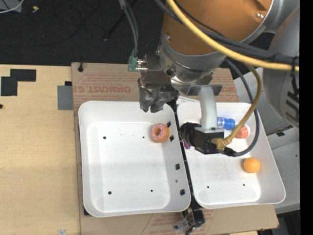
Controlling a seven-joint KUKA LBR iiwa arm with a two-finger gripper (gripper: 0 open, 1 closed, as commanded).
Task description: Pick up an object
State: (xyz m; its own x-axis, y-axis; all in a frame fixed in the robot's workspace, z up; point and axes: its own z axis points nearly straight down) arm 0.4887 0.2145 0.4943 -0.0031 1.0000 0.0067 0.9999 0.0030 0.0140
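Here, the pale wooden bench [34, 146] carries two white bins side by side, and the grey arm [215, 23] with its orange band looms over their far edge from the right. Its dark pincer [156, 102] hangs over the far right corner of the left bin [127, 180], and I cannot tell whether it is open or closed. Just nearer the camera, a pink doughnut [159, 132] lies on that bin's floor close to its right wall, apart from the pincer, while the right bin [225, 185] holds an orange ball [251, 165] near its right side and a small blue object [227, 123] farther back.
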